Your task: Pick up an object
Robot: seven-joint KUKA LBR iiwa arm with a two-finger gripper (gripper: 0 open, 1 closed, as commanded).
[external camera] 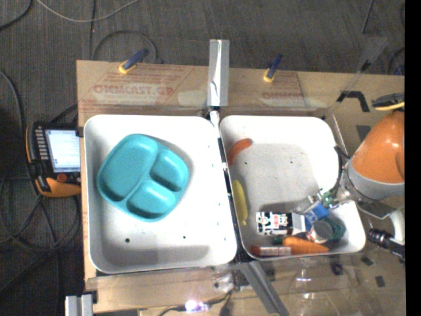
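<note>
One fixed camera looks down at a slant on both bins. The arm (381, 157) enters at 3 o'clock.

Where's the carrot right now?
The carrot lies in the right bin, against its near wall toward the right corner, just below the black-and-white box and near the gripper.

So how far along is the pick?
Nothing looks picked yet. The hand is down in the right bin's near right corner, among the clutter beside the carrot and box; the grasp itself is hidden. Gripping and lifting an object are left. The blue tray sits in the left bin.
</note>
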